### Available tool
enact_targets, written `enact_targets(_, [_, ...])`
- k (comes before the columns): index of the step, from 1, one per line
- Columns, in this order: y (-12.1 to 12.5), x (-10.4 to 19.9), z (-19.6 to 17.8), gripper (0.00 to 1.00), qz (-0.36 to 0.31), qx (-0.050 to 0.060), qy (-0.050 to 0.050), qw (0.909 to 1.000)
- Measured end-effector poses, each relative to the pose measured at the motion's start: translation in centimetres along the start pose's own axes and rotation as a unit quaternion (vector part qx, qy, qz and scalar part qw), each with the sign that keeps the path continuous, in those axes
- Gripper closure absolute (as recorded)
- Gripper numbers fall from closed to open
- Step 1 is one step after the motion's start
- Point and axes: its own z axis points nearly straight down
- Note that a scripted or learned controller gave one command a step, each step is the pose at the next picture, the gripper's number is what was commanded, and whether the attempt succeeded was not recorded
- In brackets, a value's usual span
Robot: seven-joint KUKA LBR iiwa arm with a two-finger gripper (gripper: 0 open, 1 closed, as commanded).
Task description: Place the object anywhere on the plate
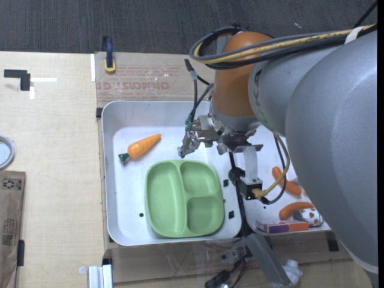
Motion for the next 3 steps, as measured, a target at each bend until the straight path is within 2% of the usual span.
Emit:
enact_targets(1, [-2.4,6.5,9.5,0.0,0.04,0.0,0.0,0.9992])
enact_targets(2, [-6.7,0.9,9.4,0.0,0.094,-0.016,0.006,0.9955])
enact_targets(3, [-7.1,10.3,-0.7,0.0,0.191,0.001,-0.001,0.9816])
